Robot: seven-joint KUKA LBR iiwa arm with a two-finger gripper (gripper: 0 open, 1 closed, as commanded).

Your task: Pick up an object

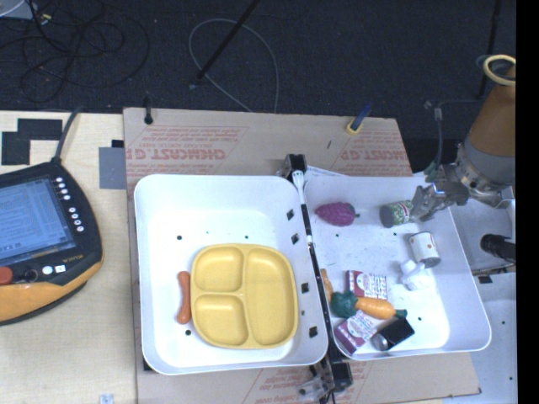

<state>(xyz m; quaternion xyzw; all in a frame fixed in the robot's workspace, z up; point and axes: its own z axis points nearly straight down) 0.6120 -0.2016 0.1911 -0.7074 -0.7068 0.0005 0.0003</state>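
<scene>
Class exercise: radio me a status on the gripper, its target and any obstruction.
Gripper low at right bin's far edge, beside grey can. Nothing visibly held. White cup close by.

Even overhead light falls on the two white bins (160, 225), which read bright with faint bluish tint. The dark floor (253, 40) beyond stays dim. Shadows are soft and short; detail is slightly grainy and soft.

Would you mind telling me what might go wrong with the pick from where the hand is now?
The hand sits at the right bin's far edge beside a small grey can, which could roll away if nudged. The carrot, cartons and black object lie packed together near the front, so a grasp there may catch two things or slip.
</scene>
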